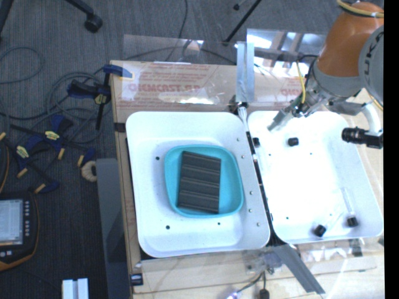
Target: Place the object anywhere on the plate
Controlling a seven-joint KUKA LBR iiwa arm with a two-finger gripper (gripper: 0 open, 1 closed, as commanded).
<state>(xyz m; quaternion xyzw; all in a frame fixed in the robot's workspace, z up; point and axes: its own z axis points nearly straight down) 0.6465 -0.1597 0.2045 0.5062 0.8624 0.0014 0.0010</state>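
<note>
A dark grey ribbed rectangular block [199, 182] lies flat on the teal plate [235, 195] in the middle of the left bin [143, 167]. My gripper [288, 114] hangs over the far left corner of the right bin [312, 185], well apart from the block and the plate. It reaches down from the grey arm with the orange band [349, 39] at the upper right. Nothing shows in the gripper.
Small black bits lie in the right bin [292, 142], [319, 230], [351, 220], along with a clear rod [346, 199]. A black cylinder [361, 137] juts in at the right edge. A clear plastic sheet [181, 83] stands behind the bins. Cables and clamps [56, 136] litter the floor at left.
</note>
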